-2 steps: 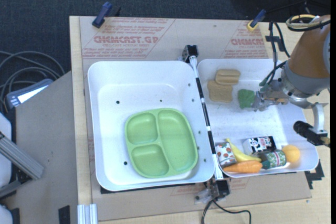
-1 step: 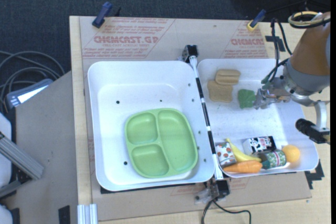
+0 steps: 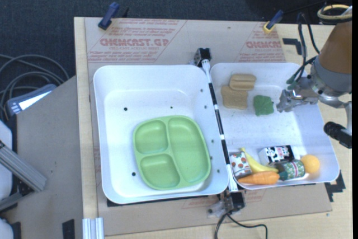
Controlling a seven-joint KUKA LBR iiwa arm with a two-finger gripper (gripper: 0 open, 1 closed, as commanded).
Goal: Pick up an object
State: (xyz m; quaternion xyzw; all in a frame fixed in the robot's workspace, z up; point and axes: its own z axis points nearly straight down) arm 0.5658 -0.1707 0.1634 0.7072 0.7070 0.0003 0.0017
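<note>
Where the arm reaches into the right bin (image 3: 313, 120), the gripper (image 3: 283, 101) hovers just beside a green block (image 3: 263, 104); whether it is clenched or released, I cannot tell. Tan blocks (image 3: 238, 90) lie nearby.

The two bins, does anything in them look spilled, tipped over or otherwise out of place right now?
Nothing looks spilled or broken. The green divided plate lies flat in the left bin. In the right bin, toy food is heaped in the near corner: a carrot, banana and orange crowded together. The green block sits apart, beside the tool.
</note>
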